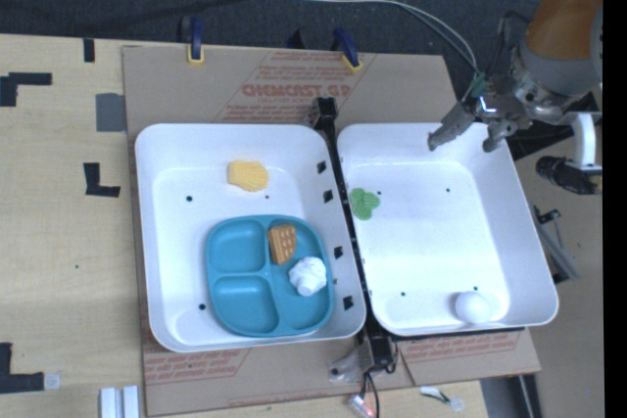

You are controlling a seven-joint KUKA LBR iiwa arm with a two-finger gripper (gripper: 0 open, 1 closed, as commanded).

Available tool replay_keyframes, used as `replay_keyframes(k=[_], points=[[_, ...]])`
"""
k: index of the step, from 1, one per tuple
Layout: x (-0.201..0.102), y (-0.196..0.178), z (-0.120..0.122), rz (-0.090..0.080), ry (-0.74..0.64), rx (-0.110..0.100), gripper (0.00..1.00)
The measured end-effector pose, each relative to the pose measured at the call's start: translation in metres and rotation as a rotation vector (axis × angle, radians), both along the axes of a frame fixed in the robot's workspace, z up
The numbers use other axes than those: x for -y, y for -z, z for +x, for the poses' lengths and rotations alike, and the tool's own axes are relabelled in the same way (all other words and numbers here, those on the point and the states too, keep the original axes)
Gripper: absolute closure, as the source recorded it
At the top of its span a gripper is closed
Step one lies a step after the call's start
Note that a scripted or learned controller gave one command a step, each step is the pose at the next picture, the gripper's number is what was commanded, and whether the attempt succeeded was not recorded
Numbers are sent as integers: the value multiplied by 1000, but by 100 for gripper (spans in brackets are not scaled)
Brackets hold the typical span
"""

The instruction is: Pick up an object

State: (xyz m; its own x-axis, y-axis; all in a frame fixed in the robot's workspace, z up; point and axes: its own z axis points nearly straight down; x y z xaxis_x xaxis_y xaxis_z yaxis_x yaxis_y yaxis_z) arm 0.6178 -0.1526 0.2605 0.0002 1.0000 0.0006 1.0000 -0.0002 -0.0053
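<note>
Claw: the two-finger claw (466,133) on the grey arm with the orange band hangs over the far right corner of the right shallow white bin (509,210); its two fingers are spread apart with nothing between them, so it is released.
Right bin: a small green leafy piece (364,204) lies against the bin's left wall, about midway along it; a white ball (472,306) sits near the bin's near right corner. Both are well apart from the claw.
Left bin: the left shallow white bin (162,210) holds a turquoise plastic tray with three compartments (240,294) toward its near edge. A tan waffle-like block (282,243) lies in the tray's far right compartment, and a crumpled white lump (308,276) sits on the tray's right side just below it. A yellow rounded lump (249,175) rests on the bin floor beyond the tray, near the far wall.
Writing: the brown cardboard sheet (284,88) under both bins carries red print reading roughly "CHEMCAST GP"; the smaller lines are too blurred to read.
Desk: two blue-and-yellow clamps (195,42) pin the cardboard at the far edge of the light wooden desk (59,240).
</note>
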Motion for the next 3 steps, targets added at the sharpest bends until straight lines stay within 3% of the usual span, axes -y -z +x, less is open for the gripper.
replay_keyframes(k=[1,3], points=[[0,-3,1,-1,-1,5,0],[1,121,-5,0,-1,-1,0]])
